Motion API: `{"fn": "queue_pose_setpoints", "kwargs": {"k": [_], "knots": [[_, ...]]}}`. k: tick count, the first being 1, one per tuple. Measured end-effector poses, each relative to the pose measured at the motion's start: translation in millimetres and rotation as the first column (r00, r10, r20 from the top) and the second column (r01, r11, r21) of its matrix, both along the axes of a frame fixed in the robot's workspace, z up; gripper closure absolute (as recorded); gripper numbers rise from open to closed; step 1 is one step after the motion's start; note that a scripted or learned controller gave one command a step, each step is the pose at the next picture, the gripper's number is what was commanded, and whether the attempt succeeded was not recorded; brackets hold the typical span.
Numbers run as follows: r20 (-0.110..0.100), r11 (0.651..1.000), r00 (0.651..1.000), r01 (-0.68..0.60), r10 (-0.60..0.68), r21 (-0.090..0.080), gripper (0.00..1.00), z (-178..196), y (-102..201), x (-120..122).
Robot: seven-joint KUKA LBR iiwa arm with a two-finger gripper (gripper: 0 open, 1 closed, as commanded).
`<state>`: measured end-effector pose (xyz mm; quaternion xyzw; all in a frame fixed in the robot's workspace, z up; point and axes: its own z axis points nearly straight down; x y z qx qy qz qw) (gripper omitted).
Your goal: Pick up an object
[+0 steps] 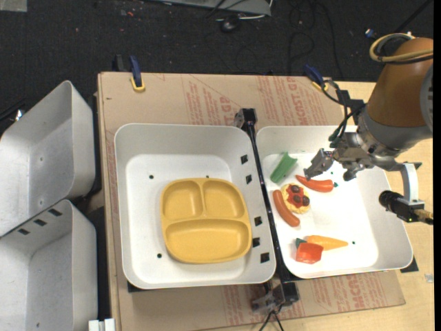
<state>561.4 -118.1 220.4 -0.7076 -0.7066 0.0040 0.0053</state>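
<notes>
Over the right bin [386,257], the tool [335,165] hangs spread open just above a red pepper [315,183], gripping nothing.

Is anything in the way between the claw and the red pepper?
No, nothing visible is. The claw hangs just above the red pepper in the right bin. The green piece lies off to the left of it.
</notes>
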Motion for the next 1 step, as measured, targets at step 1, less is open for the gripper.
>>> {"fn": "queue_pose_setpoints", "kwargs": {"k": [1], "knots": [[0.012,1.0,1.0,-0.002,0.002,-0.002,0.0,6.7,0.1,2.6]]}}
